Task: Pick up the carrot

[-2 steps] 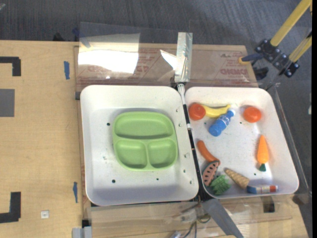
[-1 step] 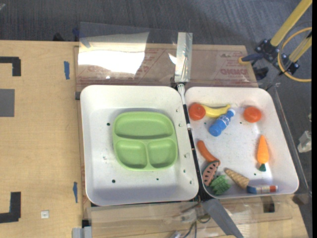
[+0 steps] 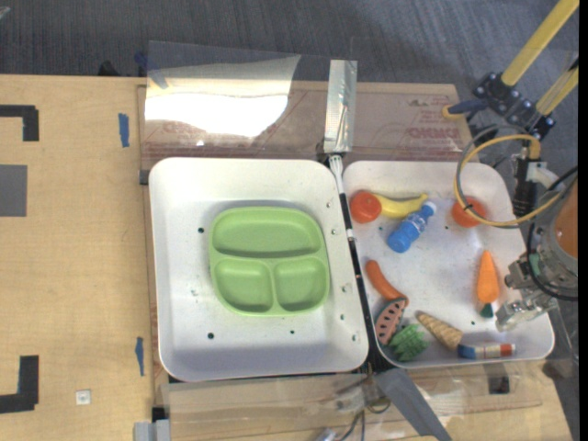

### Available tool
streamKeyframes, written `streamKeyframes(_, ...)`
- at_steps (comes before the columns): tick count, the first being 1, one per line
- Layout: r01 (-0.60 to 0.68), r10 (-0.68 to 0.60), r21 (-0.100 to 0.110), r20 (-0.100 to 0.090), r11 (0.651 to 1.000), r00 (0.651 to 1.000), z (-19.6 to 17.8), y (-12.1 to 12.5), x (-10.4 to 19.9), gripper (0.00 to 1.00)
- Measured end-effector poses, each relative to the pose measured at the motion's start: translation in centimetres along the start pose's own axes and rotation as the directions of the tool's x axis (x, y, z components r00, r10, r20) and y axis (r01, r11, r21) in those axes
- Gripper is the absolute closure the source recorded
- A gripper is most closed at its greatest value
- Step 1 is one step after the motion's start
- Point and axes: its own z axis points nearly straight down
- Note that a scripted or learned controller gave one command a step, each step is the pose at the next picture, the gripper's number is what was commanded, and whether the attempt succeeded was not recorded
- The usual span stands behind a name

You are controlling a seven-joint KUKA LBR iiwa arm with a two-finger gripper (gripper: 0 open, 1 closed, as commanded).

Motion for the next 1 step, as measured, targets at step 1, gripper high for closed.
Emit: streamKeyframes(1,0.065,-0.065,0.005,-0.005,0.998,0.998,2.32,-1.42,-0.61,1.0)
